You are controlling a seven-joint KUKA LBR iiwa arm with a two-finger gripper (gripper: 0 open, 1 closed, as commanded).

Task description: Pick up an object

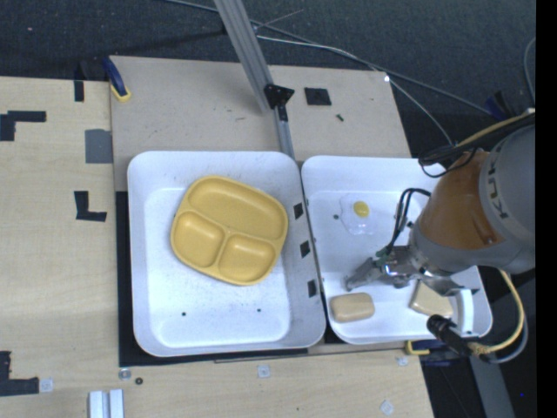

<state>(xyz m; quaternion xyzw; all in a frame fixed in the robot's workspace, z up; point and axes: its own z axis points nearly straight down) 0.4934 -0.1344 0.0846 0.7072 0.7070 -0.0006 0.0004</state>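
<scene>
Overhead slanted view of the desk [191,103] with its two shallow white bins. The left bin [137,259] holds a yellow divided plate [229,231], lying flat and a little turned, near the middle of its floor. The right bin [383,185] holds three smaller things: a small clear piece with a yellow centre [358,214] toward the far side, a tan block [352,306] against the near wall at the left, and a second tan piece [429,301] partly hidden beneath the wrist. The arm [470,216] reaches in from the right and bends low over the right bin, so that the gripper [355,279] points leftward and lies just above the tan block in the view, near it but with a strip of white floor between them. Whether the jaws stand open or closed cannot be told at this slant, and nothing is seen held between them. Judged from this layout, the step in hand is the approach: the tool is down inside the bin, and no object is lifted yet. The tan block appears the likeliest target, being the nearest thing to the tip. The next move calls for bringing the jaws over the block, one on each side of it, closing on it and then raising it clear of the bin wall close beside it.
</scene>
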